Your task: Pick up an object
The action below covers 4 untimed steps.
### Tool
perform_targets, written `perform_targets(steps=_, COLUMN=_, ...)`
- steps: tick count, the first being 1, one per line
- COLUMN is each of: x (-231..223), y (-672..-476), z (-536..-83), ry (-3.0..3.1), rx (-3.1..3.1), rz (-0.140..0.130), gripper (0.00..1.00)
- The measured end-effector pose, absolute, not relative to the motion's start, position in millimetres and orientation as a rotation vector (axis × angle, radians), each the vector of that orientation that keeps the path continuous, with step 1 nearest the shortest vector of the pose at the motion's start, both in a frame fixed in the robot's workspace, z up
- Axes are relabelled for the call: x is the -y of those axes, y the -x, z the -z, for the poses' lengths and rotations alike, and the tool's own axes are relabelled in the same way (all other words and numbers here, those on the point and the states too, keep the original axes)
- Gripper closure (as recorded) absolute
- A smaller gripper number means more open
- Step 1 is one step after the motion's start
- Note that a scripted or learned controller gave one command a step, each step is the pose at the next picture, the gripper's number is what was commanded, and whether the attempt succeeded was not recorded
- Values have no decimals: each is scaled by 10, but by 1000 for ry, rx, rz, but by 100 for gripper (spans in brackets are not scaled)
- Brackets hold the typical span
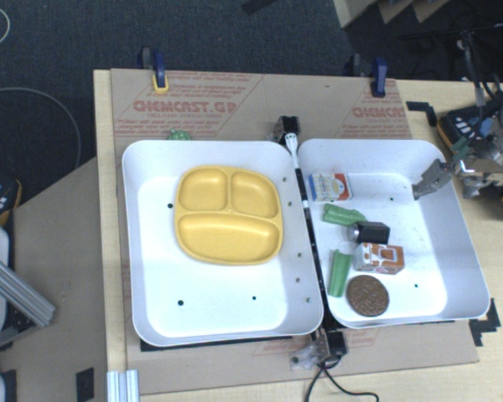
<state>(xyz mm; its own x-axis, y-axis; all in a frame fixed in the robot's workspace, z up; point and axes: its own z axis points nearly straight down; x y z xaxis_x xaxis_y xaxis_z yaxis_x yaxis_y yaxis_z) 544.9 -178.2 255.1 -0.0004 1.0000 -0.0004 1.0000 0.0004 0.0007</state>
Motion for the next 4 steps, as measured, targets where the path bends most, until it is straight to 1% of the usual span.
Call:
perform_targets(steps=1, x=1164, y=-5082, z=-1431, ry=-2224, rx=-2232, rz=4, gripper=0)
perform_targets(steps=2, x=1047, y=-5062, z=-1889, ry=-2217, rx=-2221, rz=-3, gripper=0)
perform_targets(steps=3, x=770, y=-5152, z=-2470, ry=-2215, rx=-2222, rz=-5, gripper=0)
perform_targets(steps=4, x=618, y=-4943, z=-1828, ry=-2226, rx=-2224, rz=3, gripper=0)
